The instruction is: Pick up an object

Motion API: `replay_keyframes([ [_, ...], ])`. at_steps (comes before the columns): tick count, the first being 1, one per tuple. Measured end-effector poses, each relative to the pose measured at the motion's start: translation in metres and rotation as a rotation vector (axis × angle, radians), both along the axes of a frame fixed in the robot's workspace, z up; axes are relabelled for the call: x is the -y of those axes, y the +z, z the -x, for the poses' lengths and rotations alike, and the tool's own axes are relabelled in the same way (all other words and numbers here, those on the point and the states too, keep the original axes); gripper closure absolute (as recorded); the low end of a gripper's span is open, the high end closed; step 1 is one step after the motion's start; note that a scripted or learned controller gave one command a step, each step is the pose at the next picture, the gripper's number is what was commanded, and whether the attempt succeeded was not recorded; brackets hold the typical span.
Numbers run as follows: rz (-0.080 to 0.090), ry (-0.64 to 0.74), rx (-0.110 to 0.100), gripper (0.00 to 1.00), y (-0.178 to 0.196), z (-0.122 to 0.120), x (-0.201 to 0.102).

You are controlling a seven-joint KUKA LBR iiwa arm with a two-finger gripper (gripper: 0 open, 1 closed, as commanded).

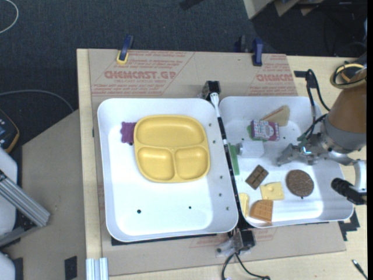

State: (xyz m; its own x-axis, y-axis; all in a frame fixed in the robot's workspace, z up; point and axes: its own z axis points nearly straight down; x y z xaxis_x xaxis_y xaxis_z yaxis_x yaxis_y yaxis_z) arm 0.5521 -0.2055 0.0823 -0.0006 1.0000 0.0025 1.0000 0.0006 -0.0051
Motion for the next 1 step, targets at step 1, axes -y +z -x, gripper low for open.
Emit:
replay_keyframes([
  [1, 0.003, -0.001, 0.006, 1.00, 0.0132, -0.0012, 0.0009],
])
